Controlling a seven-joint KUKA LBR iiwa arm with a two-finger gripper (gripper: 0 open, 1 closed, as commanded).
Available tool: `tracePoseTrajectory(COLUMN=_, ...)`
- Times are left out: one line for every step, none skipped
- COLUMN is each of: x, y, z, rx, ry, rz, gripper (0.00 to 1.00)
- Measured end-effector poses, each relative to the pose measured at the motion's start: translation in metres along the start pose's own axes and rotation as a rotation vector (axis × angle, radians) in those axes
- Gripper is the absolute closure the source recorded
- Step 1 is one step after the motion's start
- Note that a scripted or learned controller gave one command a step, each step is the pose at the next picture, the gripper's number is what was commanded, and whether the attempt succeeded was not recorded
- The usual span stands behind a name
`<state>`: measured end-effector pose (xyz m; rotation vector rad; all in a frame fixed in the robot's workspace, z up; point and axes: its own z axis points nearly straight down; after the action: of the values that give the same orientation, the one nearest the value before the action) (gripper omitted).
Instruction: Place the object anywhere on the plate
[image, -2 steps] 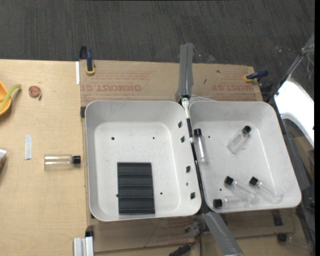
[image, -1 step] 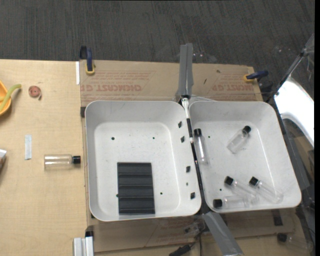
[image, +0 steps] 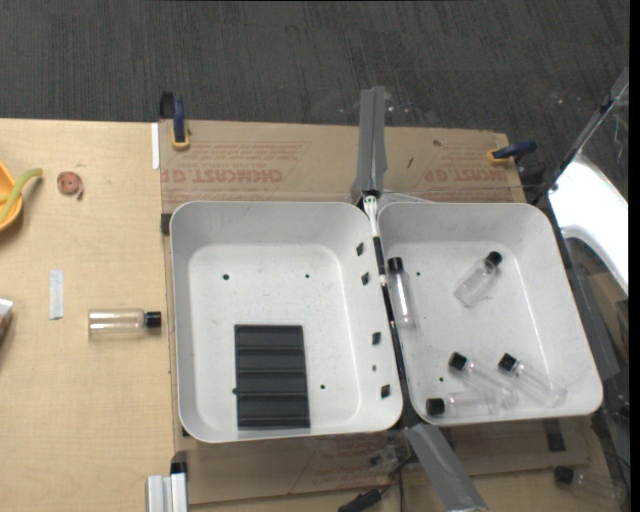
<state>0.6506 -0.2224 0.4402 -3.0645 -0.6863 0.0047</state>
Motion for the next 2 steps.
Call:
tracePoseTrajectory(x=-0.002, y=-0.001, z=0.001, rx=0.002, ry=-0.002, rz=0.145, gripper=0.00)
tracePoseTrajectory(x=0.018, y=-0.033, z=0.000, rx=0.001, ry=0.000, rz=0.240, gripper=0.00)
